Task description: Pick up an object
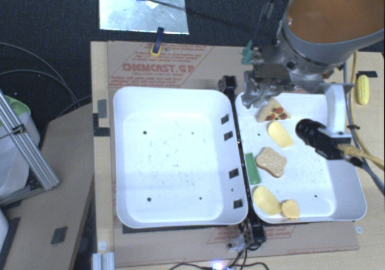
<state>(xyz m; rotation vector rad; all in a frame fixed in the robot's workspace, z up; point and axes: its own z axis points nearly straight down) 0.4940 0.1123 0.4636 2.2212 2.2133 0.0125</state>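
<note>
The right bin [337, 196] holds several toy foods. A pizza slice [272, 110] lies near its far left corner. A pale yellow piece [280, 134] is just in front of it. A slice of toast [271, 162] sits mid-bin, next to a green strip [252, 168] at the left wall. A yellow piece [266, 201] and a small orange piece [290, 208] lie at the near edge. My gripper [257, 93] hangs over the bin's far left corner, right beside the pizza slice. The wrist hides the fingers' stance.
The left bin [174, 154] lies beside the right one, joined by black clips [229, 136]. A black cylinder [319, 136] on the arm's mount juts over the right bin. A yellow object [362, 89] lies right of the bin. Metal framing [24, 142] stands at left.
</note>
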